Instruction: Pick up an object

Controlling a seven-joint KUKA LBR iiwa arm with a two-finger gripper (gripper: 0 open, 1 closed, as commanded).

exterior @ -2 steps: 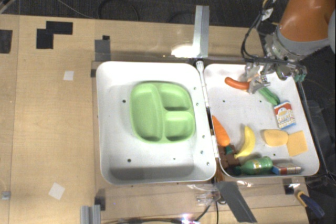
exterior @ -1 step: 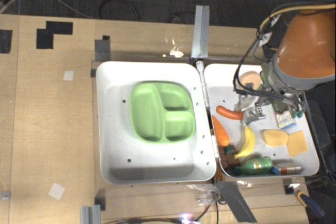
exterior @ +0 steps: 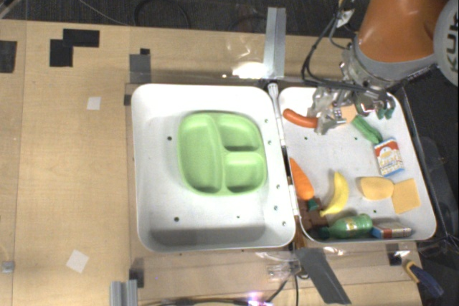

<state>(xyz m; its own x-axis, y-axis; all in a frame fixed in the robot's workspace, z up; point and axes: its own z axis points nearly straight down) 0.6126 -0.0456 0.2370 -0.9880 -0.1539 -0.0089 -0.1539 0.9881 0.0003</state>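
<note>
My gripper (exterior: 328,115) hangs low over the back of the right bin (exterior: 423,175), under the grey arm with its orange band. Its tip is right beside the right end of a red-orange sausage (exterior: 297,118), which lies on the bin floor at the back left. A green pod (exterior: 366,129) lies just to the right of the gripper. I see nothing lifted off the floor.
The right bin also holds a small carton (exterior: 388,156), a carrot (exterior: 303,181), a banana (exterior: 336,193), a green bottle (exterior: 351,226), a yellow chip (exterior: 376,188) and a cheese slice (exterior: 405,195). The left bin (exterior: 150,154) holds a green divided plate (exterior: 221,152).
</note>
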